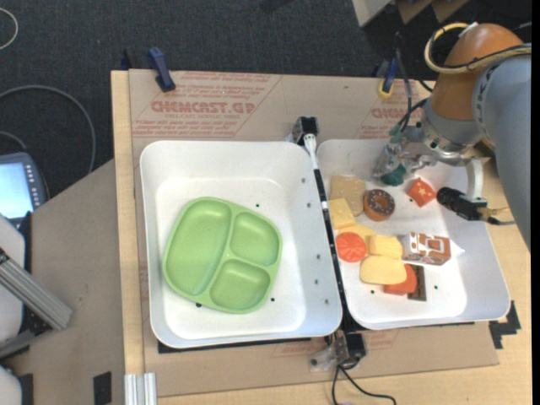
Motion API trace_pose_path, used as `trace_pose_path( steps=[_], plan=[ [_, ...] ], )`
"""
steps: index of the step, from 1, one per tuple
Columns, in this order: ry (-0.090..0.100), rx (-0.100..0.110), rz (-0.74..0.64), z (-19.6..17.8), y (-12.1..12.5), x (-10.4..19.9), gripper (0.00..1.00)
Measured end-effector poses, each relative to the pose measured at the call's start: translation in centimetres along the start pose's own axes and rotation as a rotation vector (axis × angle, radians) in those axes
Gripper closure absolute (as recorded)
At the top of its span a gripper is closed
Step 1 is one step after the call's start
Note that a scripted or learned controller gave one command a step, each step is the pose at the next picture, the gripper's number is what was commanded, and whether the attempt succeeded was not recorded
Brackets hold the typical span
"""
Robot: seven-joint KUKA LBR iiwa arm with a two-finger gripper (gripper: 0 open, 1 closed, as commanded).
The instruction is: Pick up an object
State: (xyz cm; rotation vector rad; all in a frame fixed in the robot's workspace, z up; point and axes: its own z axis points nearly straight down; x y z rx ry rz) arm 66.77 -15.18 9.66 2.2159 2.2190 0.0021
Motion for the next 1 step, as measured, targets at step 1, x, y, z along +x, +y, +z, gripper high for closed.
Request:
trace_pose_path(
  steps=[1],
  plan=[
    [0.003, -0.006, -0.006, -9.55, 0.18, 7.63, 1.0]
  ],
)
